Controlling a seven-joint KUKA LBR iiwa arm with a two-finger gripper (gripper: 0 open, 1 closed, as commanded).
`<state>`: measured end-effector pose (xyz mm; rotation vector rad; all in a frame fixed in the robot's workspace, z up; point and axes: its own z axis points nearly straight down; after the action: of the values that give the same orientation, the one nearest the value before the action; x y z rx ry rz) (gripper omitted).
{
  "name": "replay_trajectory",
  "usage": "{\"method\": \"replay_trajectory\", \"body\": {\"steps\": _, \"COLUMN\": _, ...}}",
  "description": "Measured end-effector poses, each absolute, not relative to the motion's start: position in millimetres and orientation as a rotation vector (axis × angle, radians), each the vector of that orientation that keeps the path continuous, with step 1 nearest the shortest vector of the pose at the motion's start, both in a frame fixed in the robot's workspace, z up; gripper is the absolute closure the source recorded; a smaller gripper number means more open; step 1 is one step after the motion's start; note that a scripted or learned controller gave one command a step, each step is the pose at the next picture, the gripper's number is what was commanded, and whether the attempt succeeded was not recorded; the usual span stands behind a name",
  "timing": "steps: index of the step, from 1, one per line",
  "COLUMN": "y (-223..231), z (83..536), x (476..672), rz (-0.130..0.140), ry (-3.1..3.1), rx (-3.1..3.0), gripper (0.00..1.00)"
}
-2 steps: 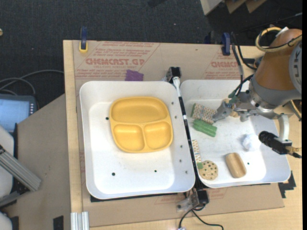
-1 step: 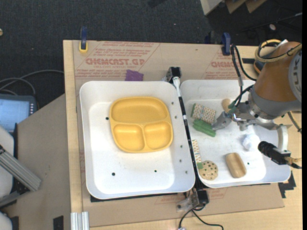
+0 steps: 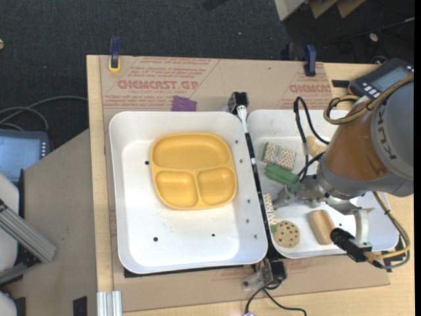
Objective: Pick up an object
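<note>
The gripper (image 3: 287,195) is low in the right bin (image 3: 348,250), at centre right of the frame, close to a green block (image 3: 279,174); I cannot tell how its jaws stand. The block looks light, stiff and toy-like, best taken across its narrow sides. Near it lie a patterned block (image 3: 279,153), a round cookie (image 3: 286,233) and a tan cylinder (image 3: 320,226), which would likely roll. The left bin (image 3: 131,203) bears a yellow divided tray (image 3: 193,170). The bins' plastic looks slick; the table (image 3: 197,78) is cardboard-covered, above dark carpet.
</note>
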<state>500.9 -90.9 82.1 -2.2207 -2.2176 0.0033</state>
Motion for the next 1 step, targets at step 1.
{"method": "replay_trajectory", "body": {"steps": 1, "y": -117.9, "z": 276.5, "x": 573.1, "rz": -0.017, "ry": -2.238, "rx": -2.233, "gripper": 0.0}}
